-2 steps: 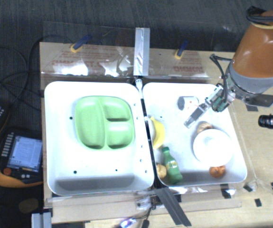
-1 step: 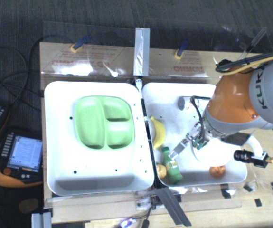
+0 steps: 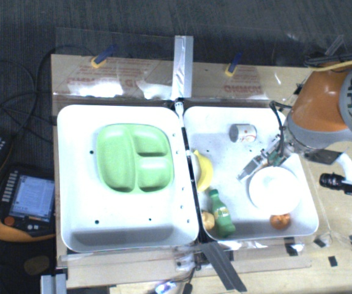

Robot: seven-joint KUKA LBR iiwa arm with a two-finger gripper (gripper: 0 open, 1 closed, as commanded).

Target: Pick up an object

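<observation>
The right bin (image 3: 304, 225) holds several objects. A small silver can (image 3: 243, 132) lies on its side near the back. A yellow banana (image 3: 204, 171) rests against the left wall. A green bottle (image 3: 222, 214) lies at the front left, with a small tan piece (image 3: 207, 220) beside it. A white round bowl (image 3: 275, 189) sits at the right and an orange fruit (image 3: 280, 221) lies just in front of it. My gripper (image 3: 253, 166) hangs low at the bowl's upper left edge, right of the banana and below the can. Nothing shows as held.
The left bin (image 3: 78, 225) carries a green divided plate (image 3: 136, 158). A metal divider (image 3: 182, 72) stands behind the seam between the bins. The arm's orange band (image 3: 321, 106) hangs over the right bin's back right corner. Tablets and cables lie off the bench at the left.
</observation>
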